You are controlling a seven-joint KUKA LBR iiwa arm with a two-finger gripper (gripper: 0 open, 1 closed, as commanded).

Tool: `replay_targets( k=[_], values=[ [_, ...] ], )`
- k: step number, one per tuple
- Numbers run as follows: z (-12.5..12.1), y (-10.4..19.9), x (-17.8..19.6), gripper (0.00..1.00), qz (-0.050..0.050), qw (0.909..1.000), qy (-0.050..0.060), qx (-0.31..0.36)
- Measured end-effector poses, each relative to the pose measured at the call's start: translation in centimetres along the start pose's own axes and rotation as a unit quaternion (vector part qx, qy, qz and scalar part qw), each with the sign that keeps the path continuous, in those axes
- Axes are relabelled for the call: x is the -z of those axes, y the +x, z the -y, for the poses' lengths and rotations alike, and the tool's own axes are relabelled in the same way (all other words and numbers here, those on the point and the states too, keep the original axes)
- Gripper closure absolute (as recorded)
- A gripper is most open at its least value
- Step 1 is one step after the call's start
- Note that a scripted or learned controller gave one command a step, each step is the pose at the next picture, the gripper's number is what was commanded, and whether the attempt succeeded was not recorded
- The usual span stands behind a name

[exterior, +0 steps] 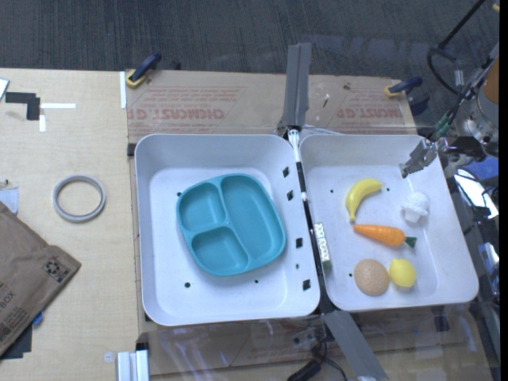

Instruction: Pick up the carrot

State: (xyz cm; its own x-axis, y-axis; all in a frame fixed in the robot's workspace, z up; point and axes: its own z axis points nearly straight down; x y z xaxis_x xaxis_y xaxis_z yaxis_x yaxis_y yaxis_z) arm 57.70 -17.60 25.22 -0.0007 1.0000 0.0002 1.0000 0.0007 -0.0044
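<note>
The orange carrot (pixel 379 233) with a green stem end lies on its side in the middle of the right bin (pixel 452 236), pointing left. My gripper (pixel 416 162) hangs over the bin's far right part, above and to the right of the carrot and well apart from it. Nothing is seen held in it.
Around the carrot lie a yellow banana (pixel 361 197), a small white object (pixel 415 206), a tan round item (pixel 371 277) and a lemon (pixel 403 273). The left bin (pixel 159 276) holds a blue divided plate (pixel 230 225). A tape ring (pixel 79 198) lies on the bench at left.
</note>
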Motion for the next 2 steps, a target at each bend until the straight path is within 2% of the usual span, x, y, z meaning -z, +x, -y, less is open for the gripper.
replay_targets(
  k=[1,2],
  values=[
    [4.49,3.43,-16.18,0.0,0.0,0.9999,-0.002,0.013],
    [4.47,3.34,-15.44,1.0,0.0,0.9999,-0.001,0.012]
  ],
)
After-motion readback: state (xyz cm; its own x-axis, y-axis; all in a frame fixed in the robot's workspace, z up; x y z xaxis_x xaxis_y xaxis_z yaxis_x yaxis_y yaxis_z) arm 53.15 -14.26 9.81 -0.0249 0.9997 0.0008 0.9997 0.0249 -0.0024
